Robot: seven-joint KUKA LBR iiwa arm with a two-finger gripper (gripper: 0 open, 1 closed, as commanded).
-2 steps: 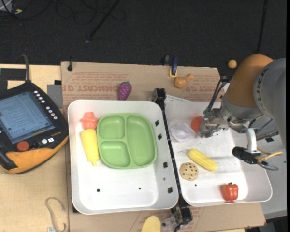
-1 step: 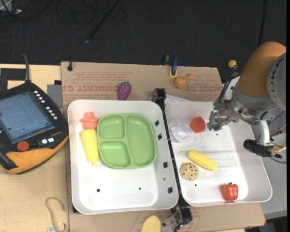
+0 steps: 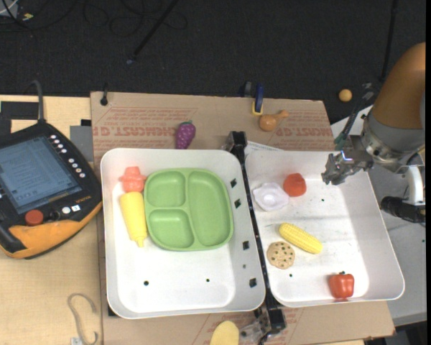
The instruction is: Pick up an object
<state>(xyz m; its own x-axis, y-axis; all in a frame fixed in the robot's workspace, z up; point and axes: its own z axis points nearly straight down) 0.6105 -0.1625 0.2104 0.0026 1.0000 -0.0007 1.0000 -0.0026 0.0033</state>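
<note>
Nearest the camera, a red pepper (image 3: 341, 284) lies by the right bin's (image 3: 388, 264) front edge. How wide the gripper (image 3: 335, 169) stands cannot be told; it hangs over that bin's back right corner, nothing visibly in it. Outward lie a tomato (image 3: 295, 185), white cup (image 3: 269, 196), corn (image 3: 300, 238) and cookie (image 3: 280, 254).

This looks like a robotics lab. At nine o'clock an orange-and-grey handheld control pendant with a screen (image 3: 30, 185) lies on the wooden bench. Flattened brown printed cardboard (image 3: 208, 121) lines the surface beneath two shallow white plastic bins (image 3: 176, 293). Black carpet-like flooring (image 3: 201, 34), crossed by loose cables, fills twelve o'clock. The grey-and-orange industrial arm (image 3: 399, 113) enters at three o'clock.
</note>
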